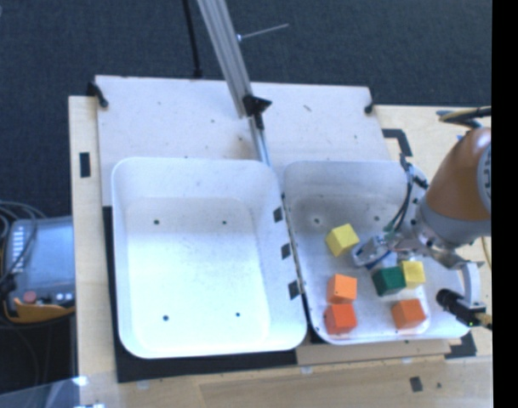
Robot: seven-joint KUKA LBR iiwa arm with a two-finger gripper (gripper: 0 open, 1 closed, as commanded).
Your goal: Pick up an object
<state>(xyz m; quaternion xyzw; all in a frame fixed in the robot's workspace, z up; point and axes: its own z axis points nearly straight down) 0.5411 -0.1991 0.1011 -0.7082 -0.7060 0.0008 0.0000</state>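
Gripper (379,253) low in right bin (344,181); finger state unclear. Yellow cube (342,239) just left, green cube (388,280) just below. Three orange cubes farther below.

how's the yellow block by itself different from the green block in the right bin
The yellow block is yellow and lies apart from the other blocks, toward the far middle of the right bin. The green block is dark green and sits pressed against a smaller yellow block, right under the tool. The yellow block is in plain view; the green block is partly crowded by the tool. Both are similar-sized cubes in the same bin.
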